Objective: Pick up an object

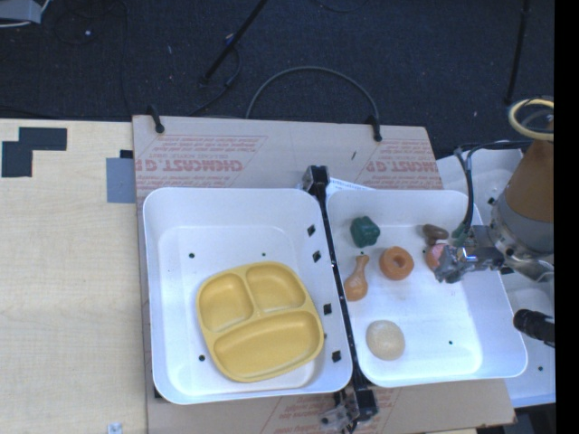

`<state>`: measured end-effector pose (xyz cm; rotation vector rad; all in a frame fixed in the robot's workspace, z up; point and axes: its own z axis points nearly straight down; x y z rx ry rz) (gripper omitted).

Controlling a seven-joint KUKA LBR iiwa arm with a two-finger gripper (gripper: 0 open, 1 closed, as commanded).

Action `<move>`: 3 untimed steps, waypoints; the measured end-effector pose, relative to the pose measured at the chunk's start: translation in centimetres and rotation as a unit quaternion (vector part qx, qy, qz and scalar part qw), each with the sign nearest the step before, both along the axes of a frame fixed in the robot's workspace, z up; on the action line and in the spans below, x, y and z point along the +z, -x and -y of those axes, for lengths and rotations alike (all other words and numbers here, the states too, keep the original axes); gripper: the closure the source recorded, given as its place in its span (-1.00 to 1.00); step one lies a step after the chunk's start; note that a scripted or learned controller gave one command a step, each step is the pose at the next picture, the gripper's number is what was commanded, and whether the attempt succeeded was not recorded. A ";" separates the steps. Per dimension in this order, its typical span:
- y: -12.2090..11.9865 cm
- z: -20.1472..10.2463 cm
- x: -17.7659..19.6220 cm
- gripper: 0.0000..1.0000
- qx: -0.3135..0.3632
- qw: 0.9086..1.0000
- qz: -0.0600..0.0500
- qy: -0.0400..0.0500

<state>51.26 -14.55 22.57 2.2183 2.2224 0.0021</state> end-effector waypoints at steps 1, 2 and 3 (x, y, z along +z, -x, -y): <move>-0.1 0.1 3.8 1.00 0.000 1.000 0.000 0.000; -1.5 -5.1 2.2 1.00 0.001 1.000 -0.003 -0.001; -2.5 -10.5 2.8 1.00 0.002 1.000 -0.002 -0.001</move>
